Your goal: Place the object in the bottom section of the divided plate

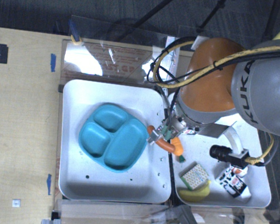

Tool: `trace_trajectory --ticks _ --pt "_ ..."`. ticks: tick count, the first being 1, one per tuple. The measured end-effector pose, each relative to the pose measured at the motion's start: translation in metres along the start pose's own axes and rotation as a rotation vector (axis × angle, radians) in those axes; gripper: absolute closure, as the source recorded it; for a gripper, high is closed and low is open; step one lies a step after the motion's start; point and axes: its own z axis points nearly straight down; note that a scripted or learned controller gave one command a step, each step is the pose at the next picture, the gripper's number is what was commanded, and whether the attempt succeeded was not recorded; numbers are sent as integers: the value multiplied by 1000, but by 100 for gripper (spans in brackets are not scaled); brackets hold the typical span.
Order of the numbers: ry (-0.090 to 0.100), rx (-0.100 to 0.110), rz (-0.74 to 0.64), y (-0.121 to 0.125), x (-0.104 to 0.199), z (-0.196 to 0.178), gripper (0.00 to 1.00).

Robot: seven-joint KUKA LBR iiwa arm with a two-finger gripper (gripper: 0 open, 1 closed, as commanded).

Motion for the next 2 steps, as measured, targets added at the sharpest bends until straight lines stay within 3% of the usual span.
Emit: trace_trajectory --ticks 1,2 --pt "-2 -1 484 48 19 -8 100" --pt "-2 -1 484 48 20 -8 0"
